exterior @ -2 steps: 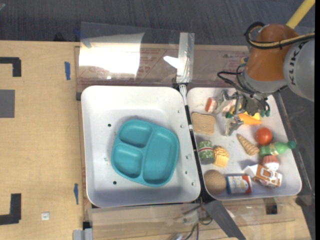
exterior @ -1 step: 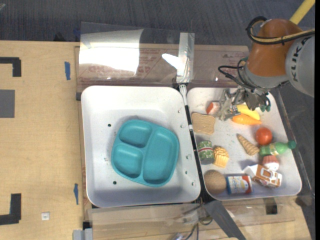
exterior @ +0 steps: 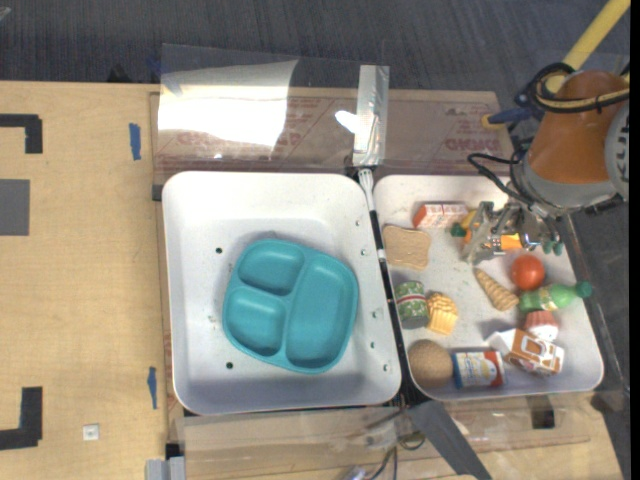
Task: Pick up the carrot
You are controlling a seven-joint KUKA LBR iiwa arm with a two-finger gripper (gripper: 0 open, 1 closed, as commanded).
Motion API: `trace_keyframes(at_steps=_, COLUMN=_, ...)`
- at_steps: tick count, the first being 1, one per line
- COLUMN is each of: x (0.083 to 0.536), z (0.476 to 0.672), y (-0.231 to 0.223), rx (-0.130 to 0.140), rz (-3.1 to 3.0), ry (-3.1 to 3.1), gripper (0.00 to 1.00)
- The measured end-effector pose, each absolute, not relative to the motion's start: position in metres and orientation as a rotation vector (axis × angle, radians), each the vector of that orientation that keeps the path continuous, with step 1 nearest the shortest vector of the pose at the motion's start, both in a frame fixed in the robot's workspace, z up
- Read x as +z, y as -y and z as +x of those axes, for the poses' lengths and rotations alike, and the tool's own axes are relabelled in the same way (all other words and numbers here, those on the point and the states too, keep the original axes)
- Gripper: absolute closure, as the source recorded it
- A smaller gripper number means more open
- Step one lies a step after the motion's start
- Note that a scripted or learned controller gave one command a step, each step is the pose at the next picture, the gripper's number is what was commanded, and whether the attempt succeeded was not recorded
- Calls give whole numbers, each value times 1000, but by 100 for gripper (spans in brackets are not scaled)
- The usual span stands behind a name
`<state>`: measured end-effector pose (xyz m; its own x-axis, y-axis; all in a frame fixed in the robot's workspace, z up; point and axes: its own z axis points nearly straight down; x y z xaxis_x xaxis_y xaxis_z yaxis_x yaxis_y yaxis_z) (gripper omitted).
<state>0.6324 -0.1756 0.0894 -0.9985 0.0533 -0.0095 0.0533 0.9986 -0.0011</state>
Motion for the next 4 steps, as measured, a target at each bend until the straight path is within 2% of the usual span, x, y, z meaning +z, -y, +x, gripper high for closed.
trace_keyframes(at_steps=1, x=117, z=586, y=167, rx=-1, rz=-115, ry=-3134, gripper=100)
trace_keyframes(at_steps=2, x=116, z=585, y=166, rx=0, rz=-116, ry=-3136, gripper=0)
trace_keyframes(at_steps=3, x=88, z=627, y=183, rx=-1, rz=-486, ry=-3095, gripper=0)
trace_keyframes(at_steps=4, x=103, z=632, y=183, rx=-7, rz=-479, ry=-3079, gripper=100)
